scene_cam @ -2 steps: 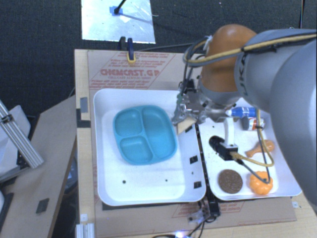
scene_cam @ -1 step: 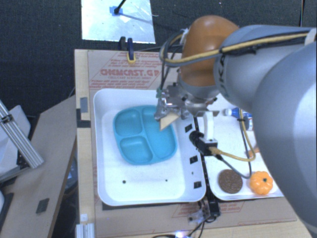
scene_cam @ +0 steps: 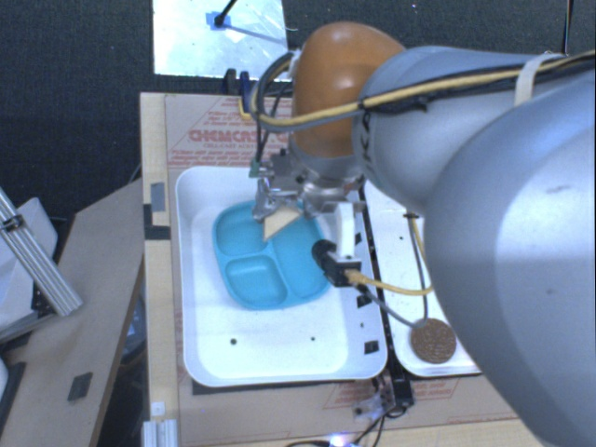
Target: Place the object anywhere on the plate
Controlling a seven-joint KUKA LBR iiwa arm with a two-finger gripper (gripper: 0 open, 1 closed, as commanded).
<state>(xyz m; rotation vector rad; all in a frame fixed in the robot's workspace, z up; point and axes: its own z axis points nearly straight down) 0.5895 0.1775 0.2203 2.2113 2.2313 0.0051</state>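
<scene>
A robotics lab: white bins (scene_cam: 191, 277) on a cardboard-lined bench (scene_cam: 200, 119), an aluminium rail (scene_cam: 42, 264), black cloth (scene_cam: 74, 63) behind.

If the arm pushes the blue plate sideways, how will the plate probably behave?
The blue plate looks like thin moulded plastic, so it is probably light and stiff. It lies flat in the smooth white bin, so it would likely slide rather than tip.

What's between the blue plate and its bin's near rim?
Between the blue plate and the near rim: bare white bin floor with two tiny dark specks, per the camera view.
</scene>
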